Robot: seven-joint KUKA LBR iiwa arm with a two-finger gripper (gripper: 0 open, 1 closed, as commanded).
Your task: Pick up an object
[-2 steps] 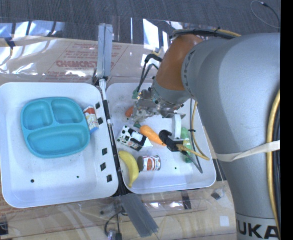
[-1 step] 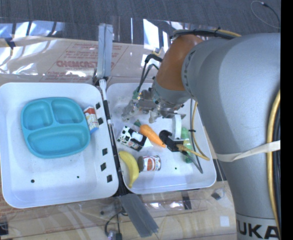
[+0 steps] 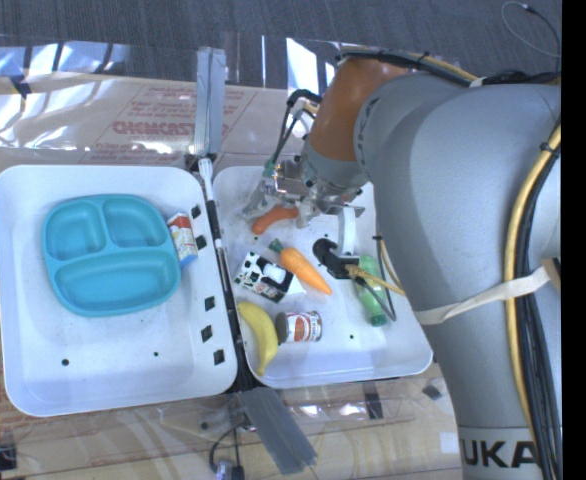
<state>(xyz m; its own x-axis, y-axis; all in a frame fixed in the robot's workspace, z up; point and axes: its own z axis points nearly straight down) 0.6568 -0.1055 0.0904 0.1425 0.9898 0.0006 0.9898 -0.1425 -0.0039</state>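
Your hand (image 3: pixel 291 193) is down at the far end of the right bin (image 3: pixel 403 353), over an orange piece (image 3: pixel 273 218); you cannot tell how it is set. The arm (image 3: pixel 443 168) bends over that bin. Nearby lie a carrot (image 3: pixel 305 270), banana (image 3: pixel 261 334) and can (image 3: pixel 299 327).

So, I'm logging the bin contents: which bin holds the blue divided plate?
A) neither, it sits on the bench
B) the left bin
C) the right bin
B: the blue divided plate lies flat in the left bin, with a small can by its right edge; the banana and carrot are in the right bin.
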